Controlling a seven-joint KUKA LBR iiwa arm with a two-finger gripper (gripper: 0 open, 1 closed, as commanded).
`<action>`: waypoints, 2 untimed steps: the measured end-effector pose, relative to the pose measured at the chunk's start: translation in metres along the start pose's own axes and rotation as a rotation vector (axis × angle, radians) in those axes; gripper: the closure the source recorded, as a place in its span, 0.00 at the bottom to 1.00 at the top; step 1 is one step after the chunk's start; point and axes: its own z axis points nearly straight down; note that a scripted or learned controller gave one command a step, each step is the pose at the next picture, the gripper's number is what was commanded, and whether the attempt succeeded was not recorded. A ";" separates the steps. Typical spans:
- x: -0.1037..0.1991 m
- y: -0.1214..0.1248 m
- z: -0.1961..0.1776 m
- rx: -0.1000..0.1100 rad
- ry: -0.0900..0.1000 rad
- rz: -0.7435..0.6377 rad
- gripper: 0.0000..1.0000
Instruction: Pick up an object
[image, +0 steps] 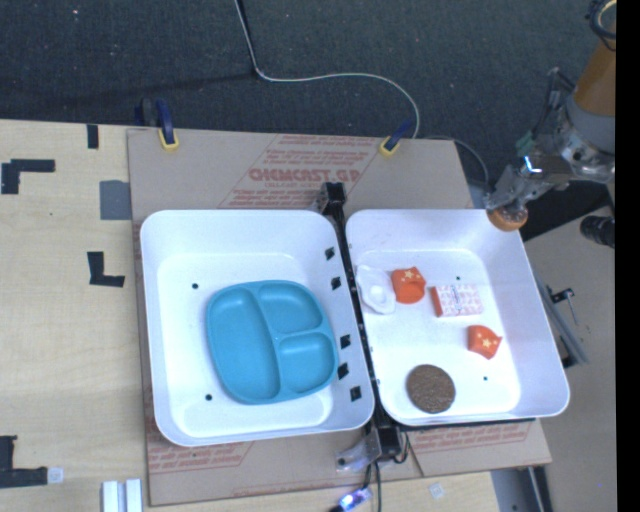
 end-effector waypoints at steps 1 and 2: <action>0.047 -0.014 -0.003 0.007 0.002 -0.002 1.00; 0.090 -0.030 0.013 0.010 0.002 -0.002 1.00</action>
